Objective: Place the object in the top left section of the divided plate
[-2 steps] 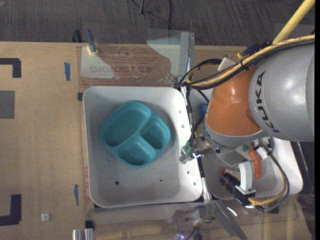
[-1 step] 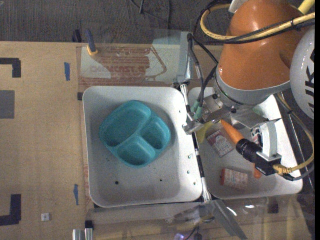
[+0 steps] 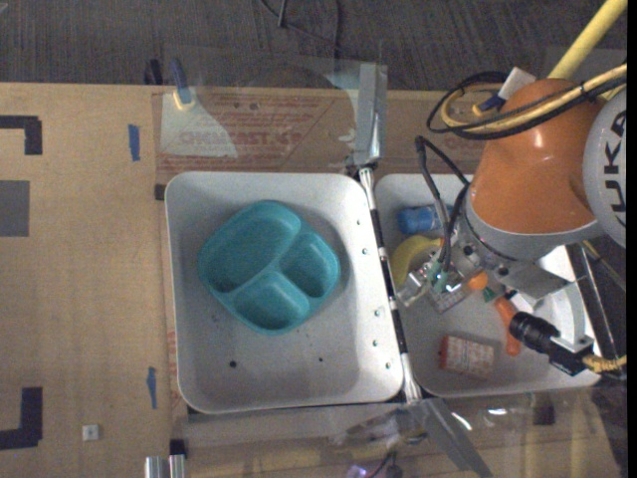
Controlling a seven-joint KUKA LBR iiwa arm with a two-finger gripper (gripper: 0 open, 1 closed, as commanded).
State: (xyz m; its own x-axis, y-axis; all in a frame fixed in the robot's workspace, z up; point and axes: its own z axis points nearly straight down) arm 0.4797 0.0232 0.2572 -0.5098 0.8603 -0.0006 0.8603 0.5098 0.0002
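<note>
A teal divided plate (image 3: 269, 265) with three sections lies in the left white bin (image 3: 199, 366), turned at an angle. My gripper (image 3: 430, 285) hangs over the left part of the right bin (image 3: 438, 371), beside a yellow object (image 3: 410, 257). A blue object (image 3: 417, 218) lies just behind the yellow one. The arm's orange band and grey wrist hide much of the right bin.
A small red-and-white packet (image 3: 466, 354) lies near the right bin's front. An orange piece (image 3: 508, 324) sits to its right, partly under the arm. A divider rail (image 3: 383, 287) with bolts runs between the bins. Cables loop above the arm at the back right.
</note>
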